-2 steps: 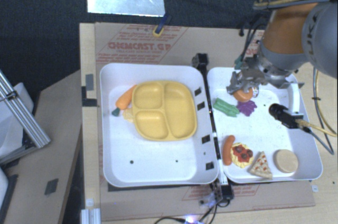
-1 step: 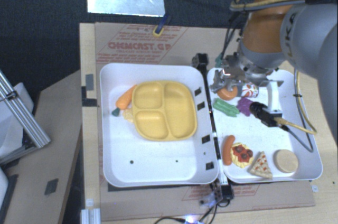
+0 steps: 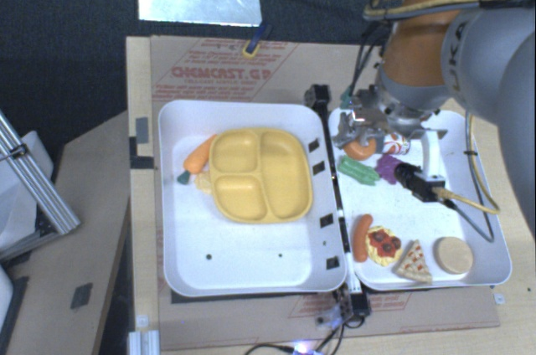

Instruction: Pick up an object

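My gripper (image 3: 362, 136) hangs low over the back left corner of the right bin (image 3: 481, 261), under the arm's orange band. Directly below it lies an orange round toy (image 3: 362, 151), partly covered by the gripper. Whether the gripper touches the toy I cannot tell. Just in front of it lie a green pickle-like toy (image 3: 358, 172) and a purple toy (image 3: 388, 167). A red and white can (image 3: 396, 146) lies to the gripper's right.
The right bin's front holds a hot dog (image 3: 362, 236), a round pizza (image 3: 384, 244), a pizza slice (image 3: 414, 262) and a tan cookie (image 3: 453, 254). In the left bin (image 3: 243, 265) sit a yellow divided plate (image 3: 255, 175) and a carrot (image 3: 199, 153). A black cable plug (image 3: 419, 182) dangles over the right bin.
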You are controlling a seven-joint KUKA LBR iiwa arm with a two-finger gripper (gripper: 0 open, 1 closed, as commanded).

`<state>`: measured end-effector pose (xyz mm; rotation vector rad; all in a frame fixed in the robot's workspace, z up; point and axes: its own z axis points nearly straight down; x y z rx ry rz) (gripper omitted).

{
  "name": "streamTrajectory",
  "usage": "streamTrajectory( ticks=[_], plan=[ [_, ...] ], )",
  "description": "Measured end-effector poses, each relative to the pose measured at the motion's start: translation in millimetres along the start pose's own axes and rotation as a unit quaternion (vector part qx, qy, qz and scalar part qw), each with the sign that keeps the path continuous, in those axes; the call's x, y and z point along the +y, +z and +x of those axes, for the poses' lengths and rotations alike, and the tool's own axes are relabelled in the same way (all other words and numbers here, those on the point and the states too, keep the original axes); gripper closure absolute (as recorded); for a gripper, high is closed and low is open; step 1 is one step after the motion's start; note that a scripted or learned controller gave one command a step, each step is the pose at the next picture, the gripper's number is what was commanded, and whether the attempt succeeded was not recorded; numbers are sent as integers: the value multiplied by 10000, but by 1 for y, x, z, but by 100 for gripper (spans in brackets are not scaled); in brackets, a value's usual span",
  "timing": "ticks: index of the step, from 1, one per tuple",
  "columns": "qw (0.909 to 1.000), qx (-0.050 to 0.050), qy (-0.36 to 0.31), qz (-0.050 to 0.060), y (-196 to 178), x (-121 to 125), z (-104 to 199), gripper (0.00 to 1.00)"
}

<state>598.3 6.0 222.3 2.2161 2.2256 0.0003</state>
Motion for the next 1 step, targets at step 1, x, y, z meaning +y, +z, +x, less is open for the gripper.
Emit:
streamTrajectory(
  ticks=[1],
  plan=[
    [10000,5,-11,-5,-2,2,17,100]
  ],
)
